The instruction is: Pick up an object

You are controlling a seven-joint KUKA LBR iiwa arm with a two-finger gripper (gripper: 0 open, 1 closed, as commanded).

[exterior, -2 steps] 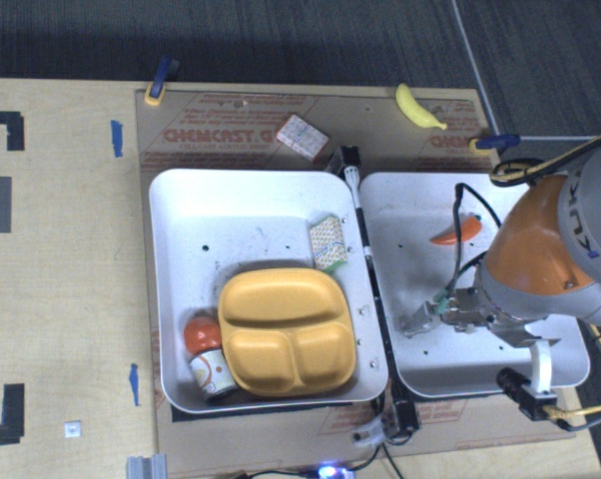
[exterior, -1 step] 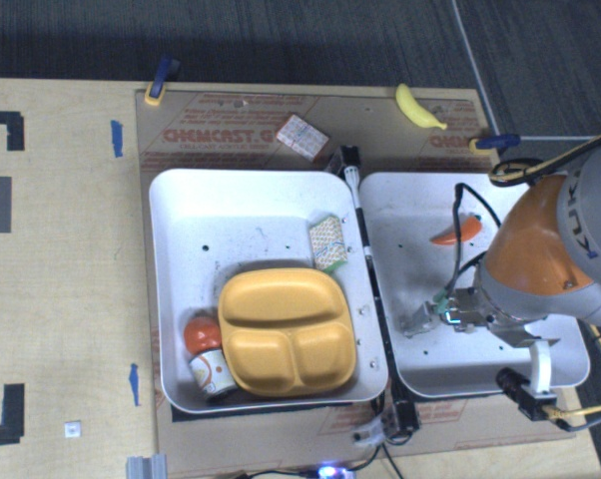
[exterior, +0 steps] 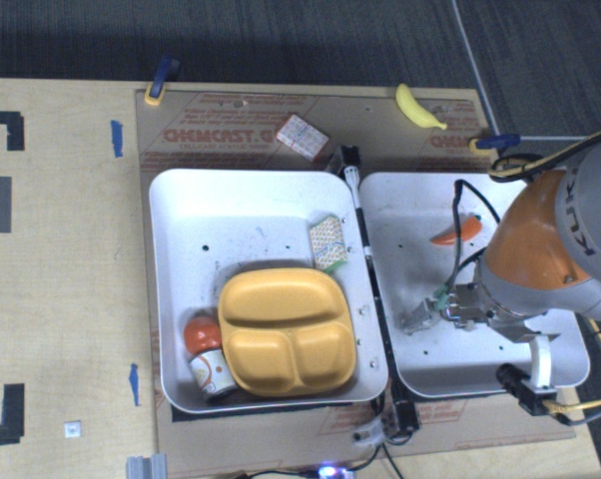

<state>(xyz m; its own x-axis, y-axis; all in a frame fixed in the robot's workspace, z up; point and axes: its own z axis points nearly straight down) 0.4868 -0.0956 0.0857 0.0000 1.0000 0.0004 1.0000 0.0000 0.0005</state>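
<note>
My gripper (exterior: 420,317) is low over the floor of the right bin (exterior: 410,203), near its left-middle, at the end of the grey arm with the orange band (exterior: 530,242). A small orange carrot-like object (exterior: 456,233) lies in that bin behind the gripper, apart from it. In the left bin (exterior: 181,228) a large yellow divided tray (exterior: 286,329) lies at the front. A small can with a red top (exterior: 207,355) leans at the tray's left. A patterned packet (exterior: 327,239) rests by the bin's right wall.
On the cardboard behind the bins lie a yellow banana (exterior: 418,108) and a small patterned box (exterior: 300,136). Blue clamps (exterior: 162,76) (exterior: 494,143) hold the cardboard's corners. Cables and a black part (exterior: 525,389) run past the right bin's front edge.
</note>
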